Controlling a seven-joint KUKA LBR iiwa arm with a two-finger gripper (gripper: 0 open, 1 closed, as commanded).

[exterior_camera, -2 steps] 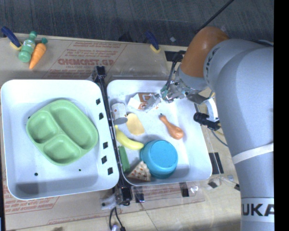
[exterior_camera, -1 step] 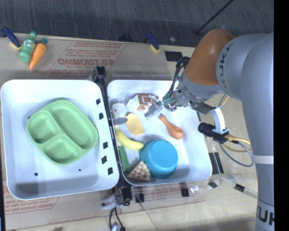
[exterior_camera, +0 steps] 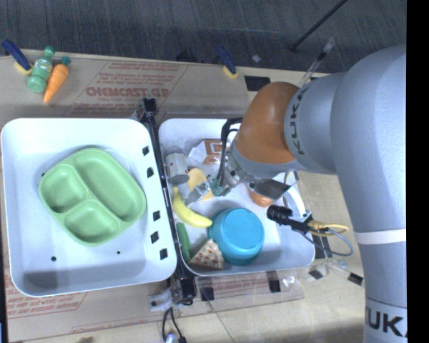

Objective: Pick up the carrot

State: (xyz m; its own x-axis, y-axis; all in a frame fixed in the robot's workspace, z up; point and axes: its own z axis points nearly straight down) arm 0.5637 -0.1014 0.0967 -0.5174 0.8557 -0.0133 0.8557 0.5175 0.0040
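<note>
Gripper (exterior_camera: 216, 184) down in the right white plastic bin (exterior_camera: 289, 256) (can't tell its grip), while the smooth tapered orange carrot (exterior_camera: 55, 83) lies outside on the brown cardboard (exterior_camera: 129, 84).

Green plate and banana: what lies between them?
In the camera view, the two white bins' adjoining walls, with small black clips along them, run between the green plate and the banana.
</note>
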